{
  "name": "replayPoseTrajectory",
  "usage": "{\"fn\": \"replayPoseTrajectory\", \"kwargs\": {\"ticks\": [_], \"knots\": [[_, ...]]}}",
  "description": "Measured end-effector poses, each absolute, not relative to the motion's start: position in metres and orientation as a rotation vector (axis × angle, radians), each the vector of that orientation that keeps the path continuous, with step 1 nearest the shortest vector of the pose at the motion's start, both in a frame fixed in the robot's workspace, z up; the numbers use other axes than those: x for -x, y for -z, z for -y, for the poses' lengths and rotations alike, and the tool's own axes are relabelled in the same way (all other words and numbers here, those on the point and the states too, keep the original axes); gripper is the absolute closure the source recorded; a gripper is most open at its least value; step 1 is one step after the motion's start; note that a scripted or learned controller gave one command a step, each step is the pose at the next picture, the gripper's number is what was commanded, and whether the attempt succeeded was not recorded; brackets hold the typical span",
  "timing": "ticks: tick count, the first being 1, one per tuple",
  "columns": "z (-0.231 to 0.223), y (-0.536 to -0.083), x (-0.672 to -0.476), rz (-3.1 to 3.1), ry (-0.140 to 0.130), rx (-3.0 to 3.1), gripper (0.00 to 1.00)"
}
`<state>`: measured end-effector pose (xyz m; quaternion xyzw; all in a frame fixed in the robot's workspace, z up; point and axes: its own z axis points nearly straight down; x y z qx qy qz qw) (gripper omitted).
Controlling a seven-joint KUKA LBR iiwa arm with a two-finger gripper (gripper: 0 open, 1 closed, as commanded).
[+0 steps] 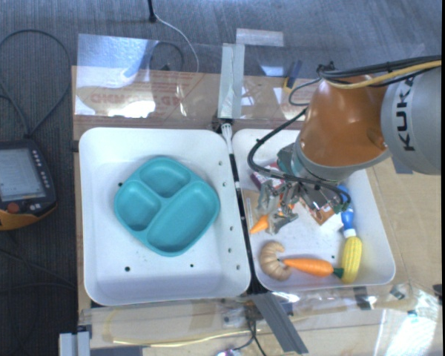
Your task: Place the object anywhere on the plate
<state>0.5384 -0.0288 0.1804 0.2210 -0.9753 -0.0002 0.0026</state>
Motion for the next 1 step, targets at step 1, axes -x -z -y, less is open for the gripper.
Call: {"fn": "replayPoseTrajectory", "kwargs": {"ticks": [1], "knots": [[0.0288, -0.1805, -0.5384, 3.059, 0.001, -0.693, 0.0]]}}
